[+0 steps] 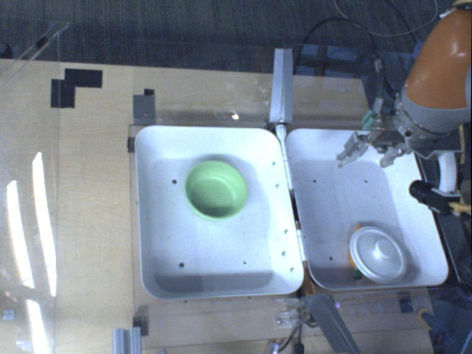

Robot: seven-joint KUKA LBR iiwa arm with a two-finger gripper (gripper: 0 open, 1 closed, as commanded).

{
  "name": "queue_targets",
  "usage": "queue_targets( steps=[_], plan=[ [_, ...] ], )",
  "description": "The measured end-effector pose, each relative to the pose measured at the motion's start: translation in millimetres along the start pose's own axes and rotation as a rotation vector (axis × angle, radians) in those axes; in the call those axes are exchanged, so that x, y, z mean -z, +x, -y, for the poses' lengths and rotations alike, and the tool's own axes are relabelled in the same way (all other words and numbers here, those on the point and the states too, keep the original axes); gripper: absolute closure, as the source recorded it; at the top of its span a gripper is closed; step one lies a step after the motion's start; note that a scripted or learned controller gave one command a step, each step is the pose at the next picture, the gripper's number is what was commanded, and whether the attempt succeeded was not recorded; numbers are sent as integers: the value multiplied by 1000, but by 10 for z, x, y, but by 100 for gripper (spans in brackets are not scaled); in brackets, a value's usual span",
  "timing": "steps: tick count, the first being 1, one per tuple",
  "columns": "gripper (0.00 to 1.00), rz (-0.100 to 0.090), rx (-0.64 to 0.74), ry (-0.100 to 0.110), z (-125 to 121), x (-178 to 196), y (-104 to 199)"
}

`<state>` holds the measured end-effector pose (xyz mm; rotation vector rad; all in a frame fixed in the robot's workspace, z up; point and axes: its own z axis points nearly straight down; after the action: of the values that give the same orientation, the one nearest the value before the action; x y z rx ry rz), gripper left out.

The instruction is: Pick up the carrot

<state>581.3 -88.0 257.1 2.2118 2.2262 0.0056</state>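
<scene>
Found the tool (371,150) hanging over the far corner of the right bin (328,205), fingers (351,153) spread wide with nothing between them. Placed the carrot (352,257) at the near end of that same bin, well apart from the tool: just a thin orange sliver with a speck of green below it, pressed against the left edge of a white bowl (378,252). Could not tell whether it lay beside the bowl or partly under its rim, nor how long it was or which way it pointed. Judged the step in hand to be the approach, with the grasp itself not yet begun. Would have advised travelling toward the near side of the bin before descending, keeping the wide opening, and coming down on the bowl's left side so that one finger slid between carrot and rim instead of landing on the bowl. Expected trouble there: little room, a hard curved wall likely to deflect a finger, and a smooth, tapered thing apt to roll or squirt out under an off-centre squeeze. Saw no concern in the left bin (164,260), which carried only a green bowl (216,189) far from the path across the worktop (81,220).
</scene>
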Motion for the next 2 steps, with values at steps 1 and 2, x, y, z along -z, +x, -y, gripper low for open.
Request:
queue_targets(
  steps=[1, 2],
  plan=[
    [0, 0, -50, -1, 505, -109, -165],
    [0, 0, -76, -3, 923, 141, 102]
  ],
)
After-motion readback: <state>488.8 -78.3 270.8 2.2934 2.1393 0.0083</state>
